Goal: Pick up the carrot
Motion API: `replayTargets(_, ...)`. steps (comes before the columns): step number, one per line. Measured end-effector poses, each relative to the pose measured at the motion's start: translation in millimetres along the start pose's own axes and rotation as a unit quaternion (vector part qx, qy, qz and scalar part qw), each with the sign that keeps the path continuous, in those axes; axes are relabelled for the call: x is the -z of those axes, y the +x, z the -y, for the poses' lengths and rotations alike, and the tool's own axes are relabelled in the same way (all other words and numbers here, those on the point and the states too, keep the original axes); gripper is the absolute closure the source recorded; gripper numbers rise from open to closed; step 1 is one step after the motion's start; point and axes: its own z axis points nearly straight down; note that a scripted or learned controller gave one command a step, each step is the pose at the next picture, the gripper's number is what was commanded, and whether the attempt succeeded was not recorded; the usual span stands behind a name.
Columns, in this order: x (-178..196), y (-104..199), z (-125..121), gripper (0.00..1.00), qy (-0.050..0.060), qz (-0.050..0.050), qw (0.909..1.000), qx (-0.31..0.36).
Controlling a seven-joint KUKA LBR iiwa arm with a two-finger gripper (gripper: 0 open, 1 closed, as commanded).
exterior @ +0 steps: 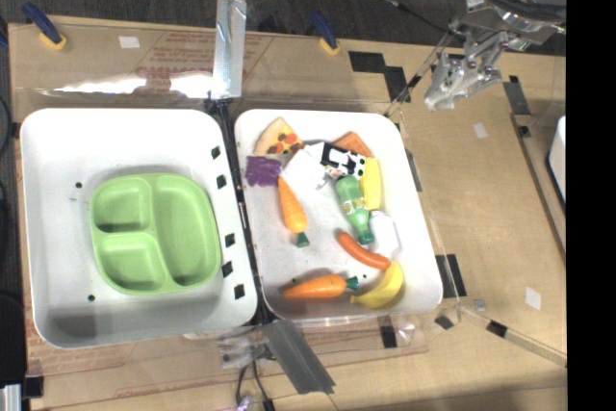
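Observation:
Two carrots lie in the right bin (409,207). One carrot (292,207) lies lengthwise near the bin's left middle, green tip toward the front. A second carrot (315,287) lies crosswise at the front edge, next to a banana (385,286). My gripper (452,84) hangs at the upper right, outside the bin and beyond its far right corner, well away from both carrots. Nothing is between its fingers.
The right bin also holds a pizza slice (279,140), a purple piece (263,170), a green bottle (352,203), a yellow item (372,183), a red sausage (363,251) and a black-and-white item (344,160). The left bin (48,159) holds a green divided plate (154,232).

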Motion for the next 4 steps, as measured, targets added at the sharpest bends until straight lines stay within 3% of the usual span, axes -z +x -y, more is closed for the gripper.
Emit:
replayTargets(1,23.1,-3.9,20.6,1.0,0.0,0.0,0.9904,0.138)
replayTargets(2,-23.8,3.7,-34.4,1.0,-0.004,0.001,0.959,0.283)
replayTargets(3,-24.8,5.4,-79.3,1.0,-0.002,0.002,0.8695,0.494)
replayTargets(4,-33.9,25.2,-129.7,1.0,0.0,0.001,0.808,0.589)
